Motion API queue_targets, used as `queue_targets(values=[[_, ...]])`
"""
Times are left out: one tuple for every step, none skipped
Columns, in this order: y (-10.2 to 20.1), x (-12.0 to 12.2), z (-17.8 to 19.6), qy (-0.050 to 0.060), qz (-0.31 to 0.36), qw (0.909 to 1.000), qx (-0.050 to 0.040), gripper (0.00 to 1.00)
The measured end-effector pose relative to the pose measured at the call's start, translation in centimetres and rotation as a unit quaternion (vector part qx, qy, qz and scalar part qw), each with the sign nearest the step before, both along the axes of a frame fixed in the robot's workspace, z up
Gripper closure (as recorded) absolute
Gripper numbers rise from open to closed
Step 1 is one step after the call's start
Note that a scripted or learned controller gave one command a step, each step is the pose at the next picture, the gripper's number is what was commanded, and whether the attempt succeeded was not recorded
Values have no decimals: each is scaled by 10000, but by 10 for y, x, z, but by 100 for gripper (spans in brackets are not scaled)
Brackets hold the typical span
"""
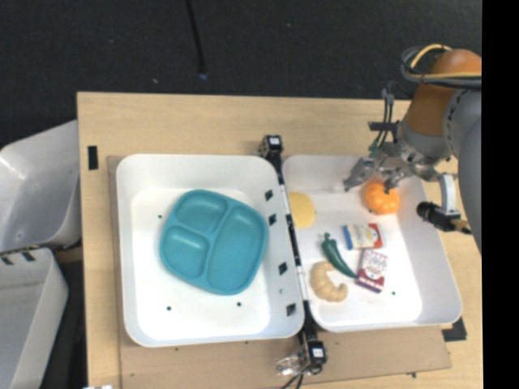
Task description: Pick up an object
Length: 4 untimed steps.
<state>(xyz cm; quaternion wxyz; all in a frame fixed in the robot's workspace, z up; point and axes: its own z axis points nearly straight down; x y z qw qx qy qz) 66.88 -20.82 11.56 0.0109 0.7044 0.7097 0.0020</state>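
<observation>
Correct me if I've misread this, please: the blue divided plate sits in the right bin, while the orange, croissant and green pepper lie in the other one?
Not quite: the camera view shows the blue divided plate in the left bin. The orange, croissant and green pepper do lie in the other one, the right bin.

A teal divided plate (214, 241) lies in the left bin (130, 314) — wooden bench (97, 128) beneath.

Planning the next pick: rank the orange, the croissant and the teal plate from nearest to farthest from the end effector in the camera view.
1. Orange: right bin, directly beneath the end effector.
2. Croissant: right bin's near left corner.
3. Teal plate: left bin, farthest.
</observation>
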Motion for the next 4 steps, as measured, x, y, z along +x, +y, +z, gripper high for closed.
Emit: queue_targets(values=[[-1, 2, 16, -45, 12, 10000, -18, 100], [-4, -2, 62, 67, -19, 10000, 52, 100], [-5, -1, 99, 64, -5, 10000, 51, 100], [40, -20, 112, 86, -17, 9999, 60, 100]])
